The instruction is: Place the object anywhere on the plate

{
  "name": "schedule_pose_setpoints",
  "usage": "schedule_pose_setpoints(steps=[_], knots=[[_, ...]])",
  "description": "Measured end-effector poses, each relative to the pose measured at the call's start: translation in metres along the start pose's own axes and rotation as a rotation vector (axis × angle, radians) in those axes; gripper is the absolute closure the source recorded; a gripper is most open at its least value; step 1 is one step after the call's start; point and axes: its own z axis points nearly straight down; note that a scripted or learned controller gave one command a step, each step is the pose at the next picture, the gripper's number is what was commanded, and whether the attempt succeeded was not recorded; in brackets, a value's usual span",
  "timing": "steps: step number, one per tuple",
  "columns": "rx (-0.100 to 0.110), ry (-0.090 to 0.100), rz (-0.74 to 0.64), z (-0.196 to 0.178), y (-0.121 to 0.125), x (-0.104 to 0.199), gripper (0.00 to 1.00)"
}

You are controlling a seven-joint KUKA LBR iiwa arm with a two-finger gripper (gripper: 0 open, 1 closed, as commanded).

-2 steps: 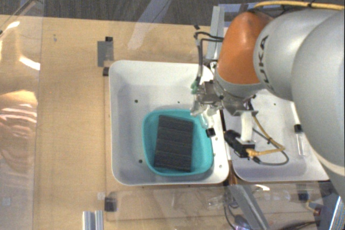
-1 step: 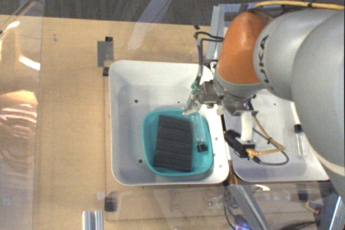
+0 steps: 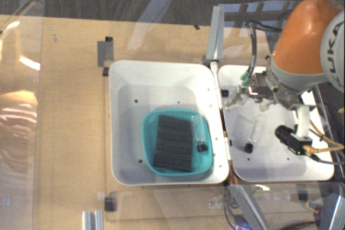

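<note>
Object and plate appear already joined: a dark ribbed block (image 3: 173, 143) lies flat on the teal plate (image 3: 149, 129), which sits in the lower part of the left bin (image 3: 124, 116). The block covers most of the plate's middle, its long side running up and down the view, and a small dark piece (image 3: 202, 146) rests just beside its right edge, also on the plate. Judged from how things lie, the placing looks done, provided this block is the object meant; nothing else in the view looks like a likelier one. Across the divider, the right bin (image 3: 280, 167) has the arm's wrist (image 3: 307, 43) hanging over its upper part, orange band uppermost, with the jaws (image 3: 253, 91) beneath it, well apart from the plate. Whether the jaws are released or clenched I cannot tell, since the wrist hides them, and nothing shows between them. A small dark spot (image 3: 248, 146) lies on that bin's floor. Both bins rest on the wooden surface (image 3: 64, 143). What seems left is only for the arm to clear away.
</note>
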Motion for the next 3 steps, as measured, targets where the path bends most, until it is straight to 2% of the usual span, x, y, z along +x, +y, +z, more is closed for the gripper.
schedule_pose_setpoints(steps=[1,2,3], knots=[[-0.006,-0.002,0.096,-0.148,-0.005,-0.082,0.00],[-0.003,-0.005,0.152,-0.169,-0.026,-0.157,0.00],[-0.011,-0.008,0.142,-0.180,-0.024,-0.156,1.00]])
